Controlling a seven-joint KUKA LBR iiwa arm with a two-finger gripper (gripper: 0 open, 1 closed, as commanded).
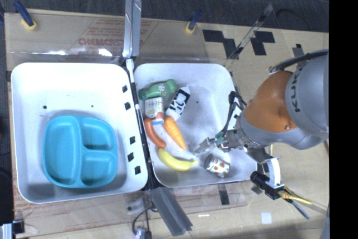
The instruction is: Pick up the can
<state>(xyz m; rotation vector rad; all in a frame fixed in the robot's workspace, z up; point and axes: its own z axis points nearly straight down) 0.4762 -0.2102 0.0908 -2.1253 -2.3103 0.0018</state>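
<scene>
The can is small, with a white, red and dark label. It lies on its side near the front edge of the right bin, right of the banana. My gripper hangs low in that bin, just above and slightly left of the can, pointing left toward the banana. Nothing shows held in it. The grey arm with its orange band reaches in from the right over the bin's right wall.
A banana, two carrots, a green packet and a white box with black marks crowd the right bin's left half. A blue divided tray sits in the left bin.
</scene>
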